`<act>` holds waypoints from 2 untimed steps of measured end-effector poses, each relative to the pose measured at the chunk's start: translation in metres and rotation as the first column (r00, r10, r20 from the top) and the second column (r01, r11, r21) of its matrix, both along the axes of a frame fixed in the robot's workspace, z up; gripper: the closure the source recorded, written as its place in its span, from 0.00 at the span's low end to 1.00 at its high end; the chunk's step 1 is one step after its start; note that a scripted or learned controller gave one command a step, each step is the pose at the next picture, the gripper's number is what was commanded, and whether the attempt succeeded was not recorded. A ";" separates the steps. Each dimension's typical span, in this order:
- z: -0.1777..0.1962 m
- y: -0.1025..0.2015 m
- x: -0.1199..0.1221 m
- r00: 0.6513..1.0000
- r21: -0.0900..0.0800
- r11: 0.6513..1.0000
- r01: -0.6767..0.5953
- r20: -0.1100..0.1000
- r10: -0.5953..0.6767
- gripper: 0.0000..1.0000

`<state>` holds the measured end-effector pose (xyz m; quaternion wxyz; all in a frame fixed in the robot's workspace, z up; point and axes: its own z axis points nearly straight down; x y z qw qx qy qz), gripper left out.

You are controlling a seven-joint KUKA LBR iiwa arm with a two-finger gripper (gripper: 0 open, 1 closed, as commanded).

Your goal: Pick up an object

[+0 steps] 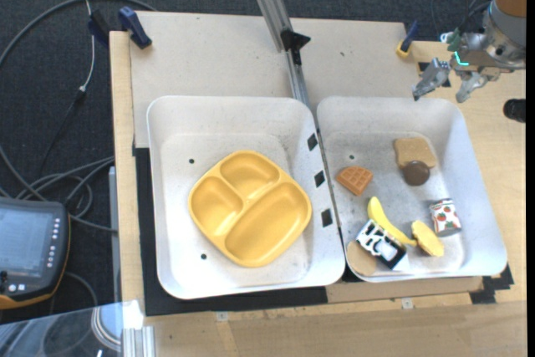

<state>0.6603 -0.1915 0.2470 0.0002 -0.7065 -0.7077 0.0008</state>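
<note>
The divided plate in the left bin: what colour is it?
Yellow, plain; the plate shows in the camera view.

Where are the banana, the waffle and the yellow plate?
banana [386, 221], camera view, middle of its curve.
waffle [355, 180], camera view, its centre.
yellow plate [206, 205], camera view, its left rim.

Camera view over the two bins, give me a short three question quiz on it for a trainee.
1. True or false: the yellow divided plate lies in the left bin.
2. Which item lies nearest the banana? A) waffle B) black-and-white card C) blue clamp
3. Fill in: the tool hangs above the far rim of the ____ bin.

Key:
1. True.
2. B; the card lies right beside the banana in the right bin.
3. Right.
</note>
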 end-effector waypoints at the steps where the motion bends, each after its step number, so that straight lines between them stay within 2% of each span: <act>1: 0.012 0.000 0.001 1.000 -0.001 1.000 -0.002 0.003 0.002 1.00; 2: 0.023 0.000 0.002 1.000 -0.003 1.000 -0.004 0.006 0.004 1.00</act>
